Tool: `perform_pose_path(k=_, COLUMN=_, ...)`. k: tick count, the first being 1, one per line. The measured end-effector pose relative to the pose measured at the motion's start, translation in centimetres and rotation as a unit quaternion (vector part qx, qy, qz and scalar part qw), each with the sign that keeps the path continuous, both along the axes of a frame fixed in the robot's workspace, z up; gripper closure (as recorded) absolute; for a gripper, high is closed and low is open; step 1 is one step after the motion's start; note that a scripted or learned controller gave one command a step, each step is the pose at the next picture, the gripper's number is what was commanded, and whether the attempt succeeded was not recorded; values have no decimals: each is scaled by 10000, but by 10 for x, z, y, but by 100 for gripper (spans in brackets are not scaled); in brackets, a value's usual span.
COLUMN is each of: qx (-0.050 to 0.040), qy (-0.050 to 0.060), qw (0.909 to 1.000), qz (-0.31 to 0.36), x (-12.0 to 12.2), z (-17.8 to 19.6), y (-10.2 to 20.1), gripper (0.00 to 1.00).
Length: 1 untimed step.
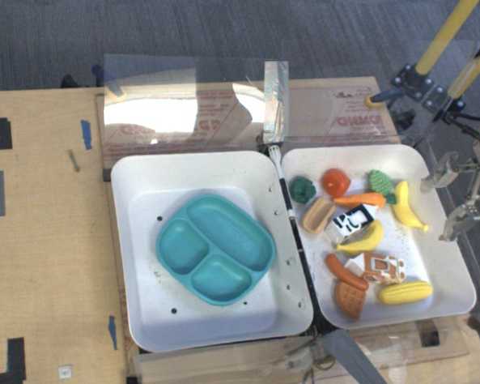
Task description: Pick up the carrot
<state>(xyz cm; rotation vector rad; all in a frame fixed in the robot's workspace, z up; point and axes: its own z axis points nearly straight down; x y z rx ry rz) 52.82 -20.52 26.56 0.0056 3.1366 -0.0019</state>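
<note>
Camera view, 2 white bins side by side on the bench.

Left bin (135,193): teal divided plate (215,247) with 3 compartments, roughly centred.

Right bin (452,284): toy food clutter. Carrot (359,200) lying roughly horizontal in the upper half, just below the tomato (334,181), above the black-and-white card (353,219). Right tip near the green leafy piece (380,181) and a banana (407,205). Hot dog bun (316,215) just left of the carrot, dark green piece (302,189) further up-left. 2nd banana (366,239) under the card. Lower down: sausage (344,270), waffle piece (350,299), corn cob (404,292).

Gripper state: cannot tell. Nothing touching the carrot from above.
</note>
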Motion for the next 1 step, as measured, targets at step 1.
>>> perform_pose_path(k=1, qx=-9, qy=-28, qw=9996, qz=276, x=-46, z=-140, y=34, gripper=0)
